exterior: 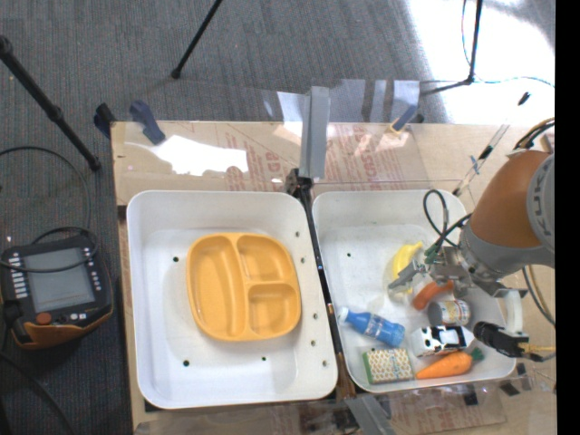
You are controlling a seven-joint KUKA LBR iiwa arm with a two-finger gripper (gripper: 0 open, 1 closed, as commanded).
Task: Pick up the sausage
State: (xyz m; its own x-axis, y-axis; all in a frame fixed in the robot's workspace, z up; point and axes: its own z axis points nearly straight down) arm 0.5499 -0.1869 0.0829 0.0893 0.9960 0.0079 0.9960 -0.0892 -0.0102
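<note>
Camera view | gripper (424,284) over sausage (431,294), right bin (349,243) | finger state cannot be told | no legible labels

Sausage (432,294): small orange-red toy link, lying tilted in the right bin (362,216), toward its right side. Partly hidden under the gripper (426,279). Just right of a yellow item (405,259); just beyond a small can (450,313).

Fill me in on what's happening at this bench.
The arm reaches in over the right bin, its end effector low among the toy foods, right by the sausage and a banana. A blue bottle, a carrot and a can lie nearby. The left bin holds a yellow divided plate.
</note>
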